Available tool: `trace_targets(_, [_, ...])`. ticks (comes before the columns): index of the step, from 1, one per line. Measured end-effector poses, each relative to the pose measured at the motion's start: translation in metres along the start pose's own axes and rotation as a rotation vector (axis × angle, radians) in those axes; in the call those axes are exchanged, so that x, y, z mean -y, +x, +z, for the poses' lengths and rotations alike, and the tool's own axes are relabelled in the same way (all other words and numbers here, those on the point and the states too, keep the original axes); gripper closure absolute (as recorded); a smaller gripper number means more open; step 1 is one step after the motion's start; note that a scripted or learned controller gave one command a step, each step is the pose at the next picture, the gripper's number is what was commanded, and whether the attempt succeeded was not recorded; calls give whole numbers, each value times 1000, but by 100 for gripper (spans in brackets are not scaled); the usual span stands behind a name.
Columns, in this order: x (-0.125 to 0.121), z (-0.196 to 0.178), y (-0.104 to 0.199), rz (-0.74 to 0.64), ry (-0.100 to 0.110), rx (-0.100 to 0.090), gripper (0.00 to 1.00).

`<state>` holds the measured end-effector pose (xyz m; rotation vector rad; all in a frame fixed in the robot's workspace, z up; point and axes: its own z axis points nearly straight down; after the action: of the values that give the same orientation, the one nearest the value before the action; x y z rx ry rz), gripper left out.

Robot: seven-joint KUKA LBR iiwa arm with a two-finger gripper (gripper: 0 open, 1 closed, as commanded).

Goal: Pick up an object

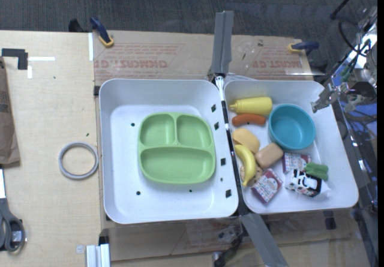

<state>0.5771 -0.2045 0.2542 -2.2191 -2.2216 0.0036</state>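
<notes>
The right bin holds the loose objects. A yellow squeeze bottle lies at its far left, with an orange-red sausage just below it. A blue bowl stands upright in the middle. A tan bread piece, a yellow banana and a tan block crowd the left side. Near the front lie a small printed packet, a second packet, a black-and-white toy and a green piece.
The left bin holds a green divided plate. On the bench to the left lie a grey tape ring and scissors. Cables and metal fittings crowd the right bin's far right rim.
</notes>
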Motion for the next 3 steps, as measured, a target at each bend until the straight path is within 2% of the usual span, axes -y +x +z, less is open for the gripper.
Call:
trace_targets(1, [-59,85,47,3,0,0,0])
trace_targets(2, [-61,157,102,191,-7,1,0])
trace_targets(3, [-23,161,58,-10,-5,0,0])
